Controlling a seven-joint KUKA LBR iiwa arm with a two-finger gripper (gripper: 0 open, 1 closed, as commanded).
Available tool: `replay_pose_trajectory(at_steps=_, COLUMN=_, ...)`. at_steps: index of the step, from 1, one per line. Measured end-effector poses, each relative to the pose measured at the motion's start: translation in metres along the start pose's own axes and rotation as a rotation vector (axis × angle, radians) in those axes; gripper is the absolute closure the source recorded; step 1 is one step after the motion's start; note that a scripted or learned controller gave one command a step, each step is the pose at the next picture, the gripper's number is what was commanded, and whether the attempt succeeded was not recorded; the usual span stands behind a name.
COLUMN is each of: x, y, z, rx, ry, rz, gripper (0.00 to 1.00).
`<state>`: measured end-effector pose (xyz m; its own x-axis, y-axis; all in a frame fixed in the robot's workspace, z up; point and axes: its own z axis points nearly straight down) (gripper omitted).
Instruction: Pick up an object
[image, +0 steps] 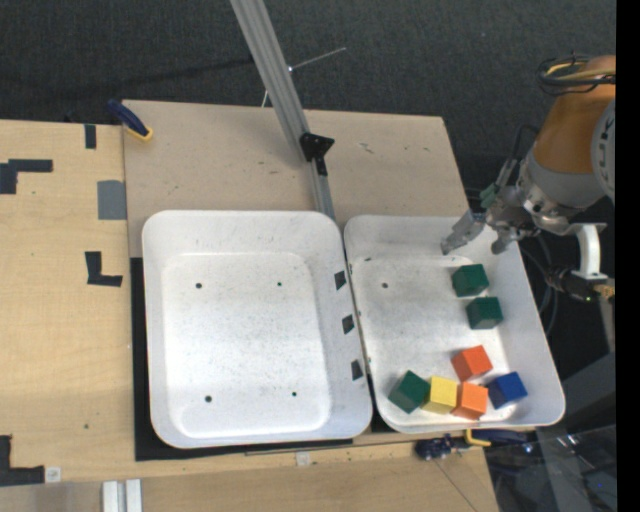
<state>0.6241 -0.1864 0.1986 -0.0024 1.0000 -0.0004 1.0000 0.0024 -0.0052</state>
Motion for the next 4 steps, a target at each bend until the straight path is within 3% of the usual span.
replay_pose_trajectory(at_steps=1, x=-0.005, y=-0.009, z=0.059, rx=0.003, ry=0.001, rz=0.002, gripper=0.00)
replay_pose_trajectory(at_steps=2, x=-0.007, y=-0.002, z=0.079, rx=-0.025, ry=-0.008, rz=0.001, gripper=0.00)
replay_pose_trajectory(at_steps=3, x=-0.007, y=-0.002, z=0.071, rx=-0.025, ry=-0.010, rz=-0.001, gripper=1.00)
replay_pose_trajectory(at_steps=4, x=-0.012, y=0.001, z=0.009, rx=-0.010, ry=-0.002, rz=0.001, gripper=1.00)
